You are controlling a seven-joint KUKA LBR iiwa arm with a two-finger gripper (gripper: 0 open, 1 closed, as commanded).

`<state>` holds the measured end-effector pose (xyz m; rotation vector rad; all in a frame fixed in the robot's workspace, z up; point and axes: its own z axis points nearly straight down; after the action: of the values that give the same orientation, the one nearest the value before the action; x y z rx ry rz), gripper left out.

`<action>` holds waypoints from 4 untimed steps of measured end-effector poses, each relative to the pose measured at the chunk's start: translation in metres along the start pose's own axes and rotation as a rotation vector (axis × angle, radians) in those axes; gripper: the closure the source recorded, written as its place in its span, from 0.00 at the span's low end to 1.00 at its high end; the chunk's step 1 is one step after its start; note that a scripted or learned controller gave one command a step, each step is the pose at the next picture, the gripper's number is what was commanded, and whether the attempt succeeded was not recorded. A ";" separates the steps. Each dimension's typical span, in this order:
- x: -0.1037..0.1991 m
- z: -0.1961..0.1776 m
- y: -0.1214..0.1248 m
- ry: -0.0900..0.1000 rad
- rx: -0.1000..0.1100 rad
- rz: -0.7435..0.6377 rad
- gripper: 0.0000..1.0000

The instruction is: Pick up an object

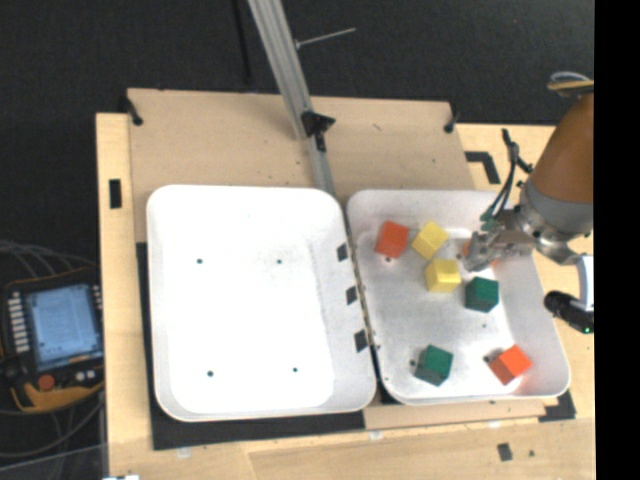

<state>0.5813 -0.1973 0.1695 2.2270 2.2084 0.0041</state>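
Observation:
The right bin (400, 388) holds several small blocks. An orange block (392, 239) lies at its upper left, with a yellow block (431, 239) beside it and a second yellow block (443, 275) just below. A green block (482, 294) sits right of that, another green block (434, 364) lies near the front, and an orange block (510, 364) rests at the front right. My gripper (476, 252) hangs low over the bin, between the yellow blocks and the upper green block. Nothing can be seen between its fingers.
The left bin (160, 298) is a shallow white tray with a few dark specks. A slanted metal rail (285, 63) runs from the top down to the gap between the bins. A handheld screen (55, 328) sits off the bench at the left.

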 end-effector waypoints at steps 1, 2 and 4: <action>0.000 -0.049 -0.007 0.000 -0.001 -0.002 1.00; -0.001 -0.091 -0.005 0.000 -0.001 -0.012 1.00; 0.106 -0.087 -0.018 0.004 0.004 -0.016 1.00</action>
<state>0.5642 -0.0908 0.2558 2.2128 2.2303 0.0038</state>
